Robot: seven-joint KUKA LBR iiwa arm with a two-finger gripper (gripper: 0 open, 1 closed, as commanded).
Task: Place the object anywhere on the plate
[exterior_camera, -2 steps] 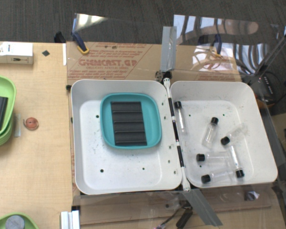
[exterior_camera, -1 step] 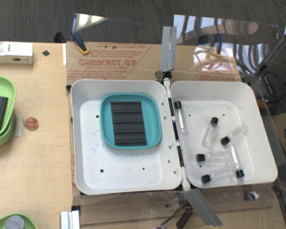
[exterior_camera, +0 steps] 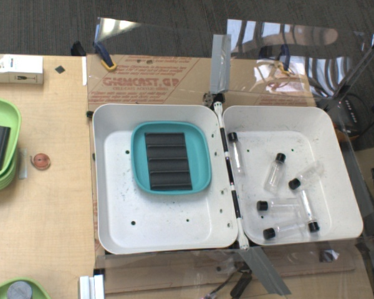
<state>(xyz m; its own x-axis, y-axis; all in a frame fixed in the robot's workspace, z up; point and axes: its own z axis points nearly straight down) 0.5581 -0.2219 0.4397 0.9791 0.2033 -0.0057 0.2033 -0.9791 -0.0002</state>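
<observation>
Little clear tubes with black caps lie in the right bin, none yet on the teal plate in the left bin, so picking one comes first.

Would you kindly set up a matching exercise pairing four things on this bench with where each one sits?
Things:
1. teal plate
2. clear vials
3. green tray
4. small reddish disc

Places:
A. right bin
B. bare wood beside the green tray
C. left bin
D. far left edge of the bench

Pairs: 1-C, 2-A, 3-D, 4-B
</observation>
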